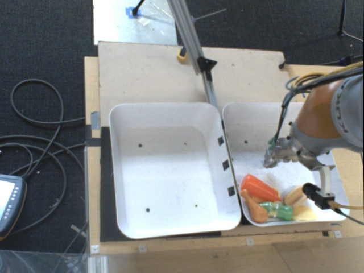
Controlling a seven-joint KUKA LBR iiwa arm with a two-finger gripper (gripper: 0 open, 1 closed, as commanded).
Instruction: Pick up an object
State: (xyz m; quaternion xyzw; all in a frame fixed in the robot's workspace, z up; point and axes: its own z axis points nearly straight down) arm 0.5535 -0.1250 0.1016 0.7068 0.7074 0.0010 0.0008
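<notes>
Camera view: orange carrot (260, 187) long axis slants lower-right; claw (274, 155) grip state unclear, possibly empty.

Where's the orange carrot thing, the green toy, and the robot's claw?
orange carrot (260, 187), camera view, middle of its body.
green toy (280, 211), camera view, its centre.
gripper (273, 157), camera view, its tip above the right bin.

I see the pickable items bunched at the near end of the right bin (250, 124): orange carrot-like piece (260, 187) lying at a slant, tan drumstick-shaped piece (254, 206) just beside it, green piece (278, 211) flat by the near wall, tan bun-like piece (294, 195), pale yellow piece (305, 212).
</notes>
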